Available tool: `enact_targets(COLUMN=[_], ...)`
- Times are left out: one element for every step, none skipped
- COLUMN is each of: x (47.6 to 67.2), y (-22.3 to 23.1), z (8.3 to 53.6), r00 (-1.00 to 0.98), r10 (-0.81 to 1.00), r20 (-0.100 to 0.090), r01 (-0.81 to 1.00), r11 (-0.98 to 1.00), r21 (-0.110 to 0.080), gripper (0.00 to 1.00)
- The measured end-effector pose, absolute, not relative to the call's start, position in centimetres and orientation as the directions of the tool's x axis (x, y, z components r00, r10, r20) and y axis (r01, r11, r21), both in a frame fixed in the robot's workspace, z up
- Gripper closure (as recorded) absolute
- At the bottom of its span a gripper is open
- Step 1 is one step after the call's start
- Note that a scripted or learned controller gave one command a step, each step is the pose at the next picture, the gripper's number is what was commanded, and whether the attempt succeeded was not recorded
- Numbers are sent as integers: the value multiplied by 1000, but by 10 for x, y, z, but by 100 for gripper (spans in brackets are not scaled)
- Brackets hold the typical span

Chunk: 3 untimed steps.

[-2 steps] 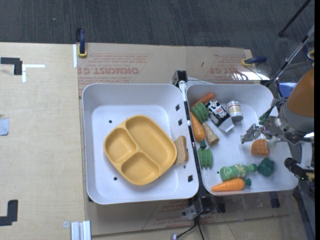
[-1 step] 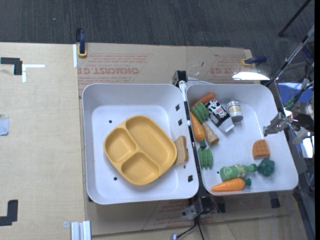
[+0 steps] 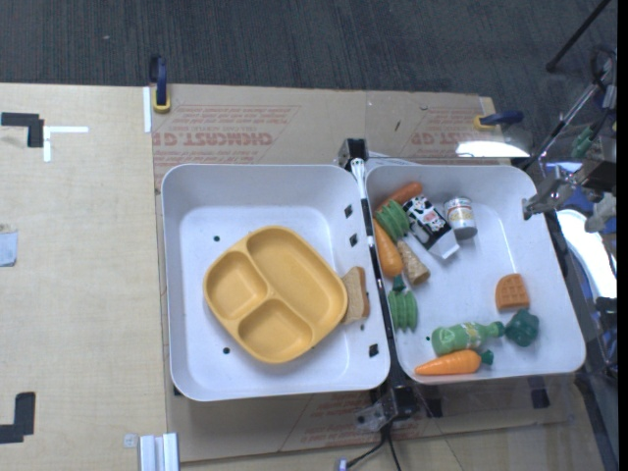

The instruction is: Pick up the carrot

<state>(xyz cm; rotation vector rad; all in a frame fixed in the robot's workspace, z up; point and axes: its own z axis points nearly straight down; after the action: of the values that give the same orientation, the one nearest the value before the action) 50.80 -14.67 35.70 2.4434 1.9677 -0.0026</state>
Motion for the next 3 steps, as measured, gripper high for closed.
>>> enact_targets(x=[528,561,621], y=[-84,1,50], z=[459,541,540], r00=[61,-25,161], r10=[998,1000,987], r20=[-5,-3,-3], r01=[998,1000,987], r11=[-61,25,-161], r21=[4,3,3], gripper=[0,0,0])
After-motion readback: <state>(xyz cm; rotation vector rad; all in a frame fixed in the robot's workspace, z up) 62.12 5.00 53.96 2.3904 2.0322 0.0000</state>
